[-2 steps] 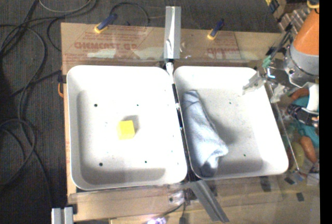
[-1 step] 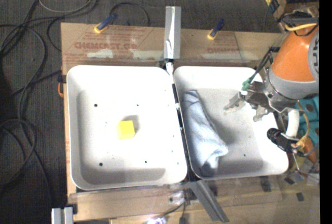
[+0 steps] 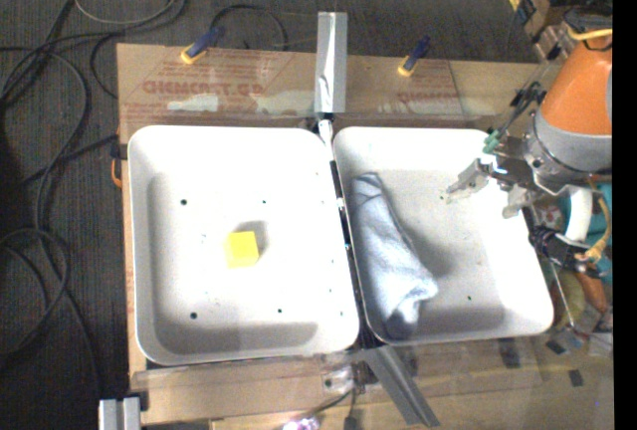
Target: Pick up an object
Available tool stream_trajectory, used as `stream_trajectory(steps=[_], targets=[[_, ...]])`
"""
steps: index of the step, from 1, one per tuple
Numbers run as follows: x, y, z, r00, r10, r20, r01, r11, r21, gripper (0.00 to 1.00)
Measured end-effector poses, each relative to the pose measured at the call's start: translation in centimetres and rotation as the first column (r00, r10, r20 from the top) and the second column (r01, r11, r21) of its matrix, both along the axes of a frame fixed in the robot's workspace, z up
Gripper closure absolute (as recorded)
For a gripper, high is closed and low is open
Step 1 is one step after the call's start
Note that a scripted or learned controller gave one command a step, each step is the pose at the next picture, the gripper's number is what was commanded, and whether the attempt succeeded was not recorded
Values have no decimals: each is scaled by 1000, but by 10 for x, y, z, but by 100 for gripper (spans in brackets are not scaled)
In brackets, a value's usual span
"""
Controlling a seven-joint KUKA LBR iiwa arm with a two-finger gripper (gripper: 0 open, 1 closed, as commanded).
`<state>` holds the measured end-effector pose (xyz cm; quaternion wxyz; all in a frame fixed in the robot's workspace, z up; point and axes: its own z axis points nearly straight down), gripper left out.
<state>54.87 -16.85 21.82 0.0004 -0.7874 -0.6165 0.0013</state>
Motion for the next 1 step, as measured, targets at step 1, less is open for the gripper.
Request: stream_trajectory(steps=[1], targets=[[0, -19, -9, 998, 64, -1, -64, 998, -2, 0]])
